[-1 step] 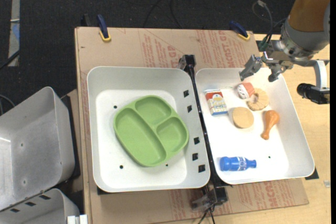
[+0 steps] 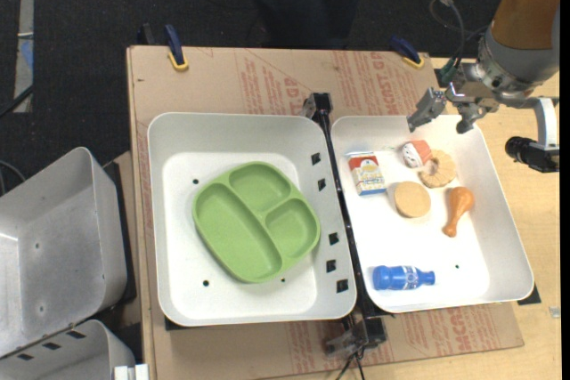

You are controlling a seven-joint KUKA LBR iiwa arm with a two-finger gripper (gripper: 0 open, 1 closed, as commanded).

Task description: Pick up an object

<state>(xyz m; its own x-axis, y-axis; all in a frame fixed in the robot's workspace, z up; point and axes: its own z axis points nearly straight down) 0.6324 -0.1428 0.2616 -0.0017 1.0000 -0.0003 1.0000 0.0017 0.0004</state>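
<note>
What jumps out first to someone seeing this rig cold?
The green divided plate, lying alone in the left bin, grabs the eye first. Next comes the cluster of small toy food in the right bin: an orange drumstick, a round tan disc and a small red-and-white carton, with a blue bottle lying apart near the front edge. The hand hovers open over that bin's far edge.

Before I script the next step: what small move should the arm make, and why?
Probably lower toward the donut. The gripper hangs open above the right bin's far edge, holding nothing, and the donut lies nearest below it.
</note>
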